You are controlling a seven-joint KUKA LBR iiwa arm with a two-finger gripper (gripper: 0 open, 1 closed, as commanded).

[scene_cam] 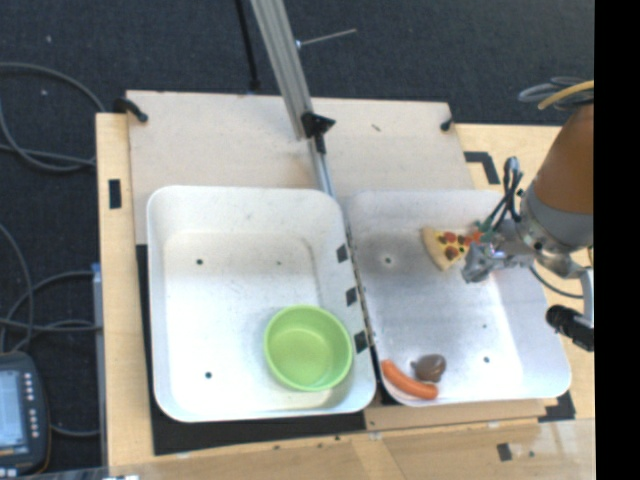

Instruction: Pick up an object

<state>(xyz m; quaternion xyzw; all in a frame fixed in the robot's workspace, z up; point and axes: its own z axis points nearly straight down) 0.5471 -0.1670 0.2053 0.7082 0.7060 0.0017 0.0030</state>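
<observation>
Gripper point(480, 265) just beside pizza slice point(446, 245) in right bin point(520, 368); grip state, we cannot tell. We'd centre over slice before closing.

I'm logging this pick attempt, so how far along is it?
Done: the arm has reached into the right bin, with the gripper low beside the pizza slice. In hand: nothing I can confirm; the slice seems to lie on the bin floor, and I can't tell whether it is gripped. Left: grasp and lift. The hot dog plate and the green bowl in the left bin sit apart from the gripper.
</observation>
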